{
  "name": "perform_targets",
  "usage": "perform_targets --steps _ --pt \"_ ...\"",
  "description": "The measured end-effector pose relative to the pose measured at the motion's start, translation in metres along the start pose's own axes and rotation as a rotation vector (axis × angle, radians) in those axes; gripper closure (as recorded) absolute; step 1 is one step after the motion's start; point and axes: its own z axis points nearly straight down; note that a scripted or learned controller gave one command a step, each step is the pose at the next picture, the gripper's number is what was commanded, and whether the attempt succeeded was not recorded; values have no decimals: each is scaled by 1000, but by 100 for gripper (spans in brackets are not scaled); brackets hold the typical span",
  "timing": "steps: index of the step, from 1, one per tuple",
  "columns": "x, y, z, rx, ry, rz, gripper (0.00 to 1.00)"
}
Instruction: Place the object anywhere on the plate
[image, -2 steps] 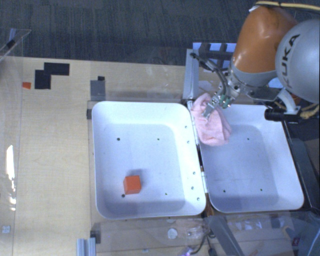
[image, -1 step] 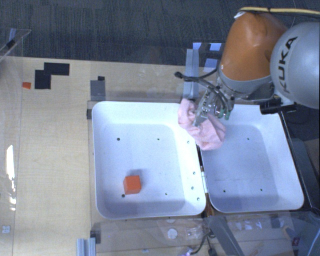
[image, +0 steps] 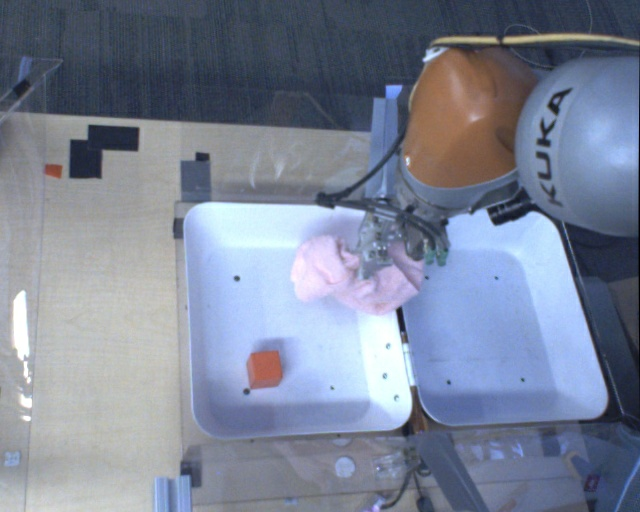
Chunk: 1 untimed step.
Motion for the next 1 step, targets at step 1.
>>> perform_targets --steps 1 --pt "31 39 7 0 3 -4 100"
